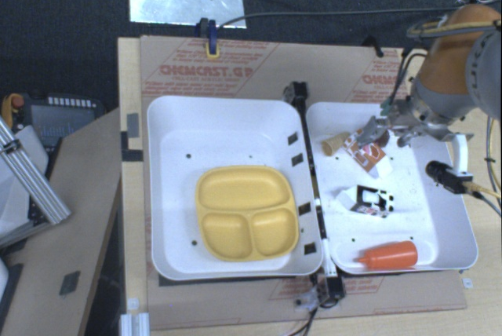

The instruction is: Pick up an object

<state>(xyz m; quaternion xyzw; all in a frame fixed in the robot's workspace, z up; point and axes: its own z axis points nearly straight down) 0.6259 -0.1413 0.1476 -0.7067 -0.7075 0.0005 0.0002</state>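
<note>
- Poised low over the upper part of the right bin (464,246): the gripper (378,130), carried by the grey arm (459,67) reaching in from the right.
- Open or closed: cannot tell from this slant, with the tip a blur of metal against the white floor.
- Likeliest target, judged by closeness alone: a small red-and-white packet (369,156), lying just below and slightly left of the gripper, either touching it or a hair apart. Not visibly held.
- Long axis of the packet: roughly diagonal, upper left to lower right, so probably best clamped across its short side.
- Just beside the packet on the left: a short tan cylinder (335,144), tilted along a similar diagonal and close enough to be nudged in a sloppy closing.
- Nearer the middle of the same bin, well below the gripper: a black-and-white object (370,201), too small to name further.
- Near the front wall of that bin, farthest from the gripper: an orange carrot-shaped item (388,254), lying almost left to right.
- In the left bin (169,169), well apart from the arm: a yellow divided plate (245,210), lying flat.
- Needed next, as a guess: a short drop straight down onto the packet, not a sideways reach.
- Chief risk: a thin, flat packet slipping out, or the cylinder caught instead.
</note>
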